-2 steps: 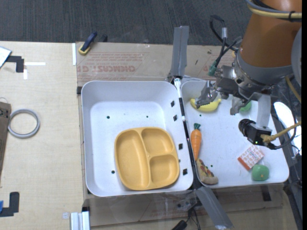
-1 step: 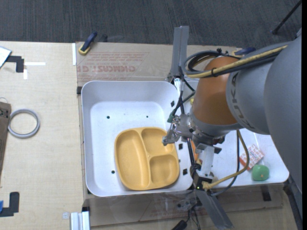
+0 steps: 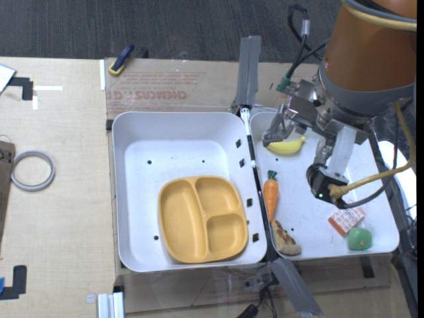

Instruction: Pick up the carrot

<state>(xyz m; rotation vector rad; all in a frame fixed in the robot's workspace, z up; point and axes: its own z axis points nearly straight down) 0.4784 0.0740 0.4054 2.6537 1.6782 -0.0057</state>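
Note:
The carrot [image 3: 270,196], orange with a green top, lies along the left wall of the right bin [image 3: 377,177], its top pointing away from me. My gripper [image 3: 295,160] hangs above the far part of that bin, up and to the right of the carrot and apart from it. It is open, with one finger [image 3: 273,134] by a yellow banana [image 3: 286,146] and the other finger [image 3: 329,161] over the bin's middle. I see nothing held between the fingers.
The left bin [image 3: 132,144] holds a yellow divided plate [image 3: 202,217]. In the right bin, a brownish toy food piece [image 3: 285,239] lies just below the carrot, and a red packet [image 3: 346,220] and green ball [image 3: 359,238] sit front right. A tape roll [image 3: 30,170] lies on the bench.

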